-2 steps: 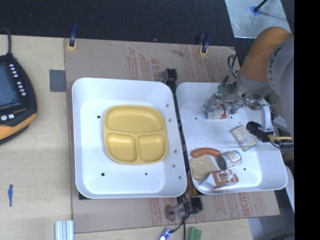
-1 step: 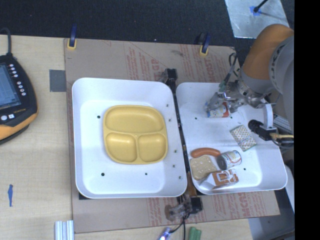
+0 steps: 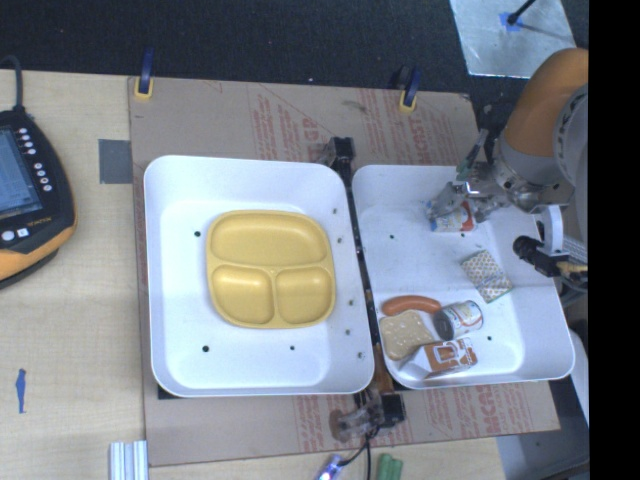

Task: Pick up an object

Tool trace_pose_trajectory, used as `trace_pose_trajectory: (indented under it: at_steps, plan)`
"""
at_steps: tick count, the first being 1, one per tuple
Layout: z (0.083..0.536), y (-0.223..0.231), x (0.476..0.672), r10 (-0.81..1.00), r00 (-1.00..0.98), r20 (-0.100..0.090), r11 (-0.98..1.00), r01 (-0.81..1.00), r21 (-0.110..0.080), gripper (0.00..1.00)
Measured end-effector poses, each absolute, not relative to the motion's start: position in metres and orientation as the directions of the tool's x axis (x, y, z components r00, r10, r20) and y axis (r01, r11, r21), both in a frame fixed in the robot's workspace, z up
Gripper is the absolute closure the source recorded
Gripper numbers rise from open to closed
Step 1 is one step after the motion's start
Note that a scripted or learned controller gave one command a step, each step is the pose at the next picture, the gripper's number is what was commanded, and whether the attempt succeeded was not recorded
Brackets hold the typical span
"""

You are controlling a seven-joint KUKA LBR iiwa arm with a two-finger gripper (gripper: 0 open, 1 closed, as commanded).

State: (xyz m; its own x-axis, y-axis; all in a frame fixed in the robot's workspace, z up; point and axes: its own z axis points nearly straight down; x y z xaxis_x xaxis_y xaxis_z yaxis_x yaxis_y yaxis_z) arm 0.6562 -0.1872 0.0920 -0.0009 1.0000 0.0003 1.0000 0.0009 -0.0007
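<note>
The patterned sachet (image 3: 486, 273) lies nearest the gripper (image 3: 453, 211), just below and slightly right of it; whether the claw is released or clenched cannot be told.

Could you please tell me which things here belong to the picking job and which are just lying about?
Job:
pincer
right bin
hot dog
bread slice
small can
patterned packet
flat card

Lying about:
yellow divided plate
left bin
teach pendant
</note>
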Motion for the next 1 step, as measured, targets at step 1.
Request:
trace_pose_trajectory:
  at_steps: [1]
  plan:
    - [0.1572, -0.1384, 0.657, 1.0, -0.003, 0.001, 0.003, 1.0, 0.0, 1.0]
